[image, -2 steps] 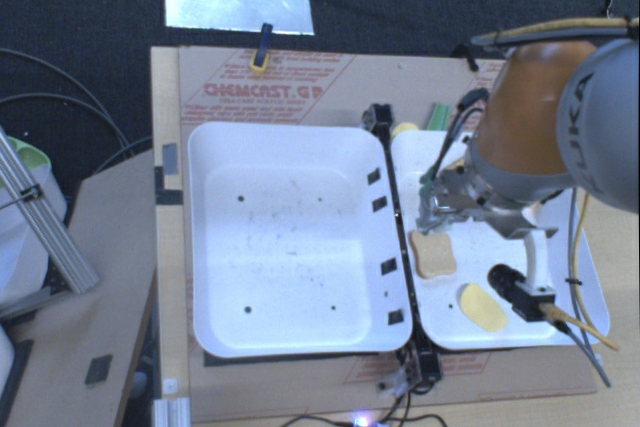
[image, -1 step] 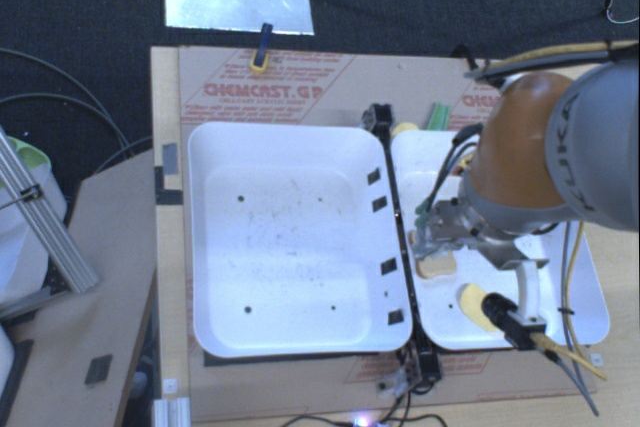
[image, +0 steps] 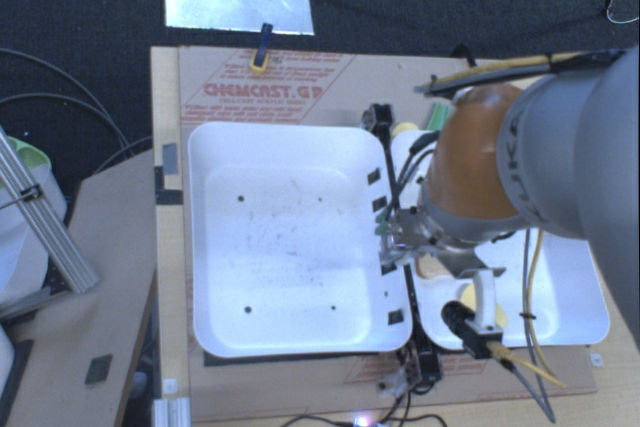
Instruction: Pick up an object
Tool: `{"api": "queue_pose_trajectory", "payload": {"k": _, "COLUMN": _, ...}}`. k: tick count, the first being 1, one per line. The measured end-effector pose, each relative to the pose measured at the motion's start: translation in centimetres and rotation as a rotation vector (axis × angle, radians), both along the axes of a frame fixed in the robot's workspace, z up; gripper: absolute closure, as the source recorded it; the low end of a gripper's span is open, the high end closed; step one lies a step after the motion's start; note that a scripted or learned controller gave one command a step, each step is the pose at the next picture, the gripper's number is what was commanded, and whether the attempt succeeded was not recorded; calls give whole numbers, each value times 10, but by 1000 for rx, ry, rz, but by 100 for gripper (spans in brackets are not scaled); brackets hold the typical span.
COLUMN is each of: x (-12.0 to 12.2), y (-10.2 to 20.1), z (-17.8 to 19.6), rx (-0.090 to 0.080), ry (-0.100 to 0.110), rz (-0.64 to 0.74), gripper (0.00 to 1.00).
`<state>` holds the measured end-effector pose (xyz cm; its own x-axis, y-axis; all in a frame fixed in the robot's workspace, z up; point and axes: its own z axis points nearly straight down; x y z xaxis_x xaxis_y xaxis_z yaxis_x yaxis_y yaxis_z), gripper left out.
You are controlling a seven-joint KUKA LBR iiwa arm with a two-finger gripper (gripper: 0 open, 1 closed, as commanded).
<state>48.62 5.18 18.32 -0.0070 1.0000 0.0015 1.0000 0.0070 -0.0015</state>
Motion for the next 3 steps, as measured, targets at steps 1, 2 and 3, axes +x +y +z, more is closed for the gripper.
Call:
{"api": "queue_pose_trajectory", "payload": {"k": 1, "x": 29, "y": 5, "z": 70, "rx": -1, "ry": -9, "rz": -1, "gripper": 100}}
{"api": "queue_pose_trajectory", "payload": {"k": 2, "x": -1, "y": -44, "z": 41, "rx": -2, "ry": -1, "rz": -11, "gripper": 100}}
{"api": "queue_pose_trajectory", "payload": {"k": 3, "x": 1, "y": 0, "z": 123, "rx": 1, "ry": -10, "rz": 1, "gripper": 100}}
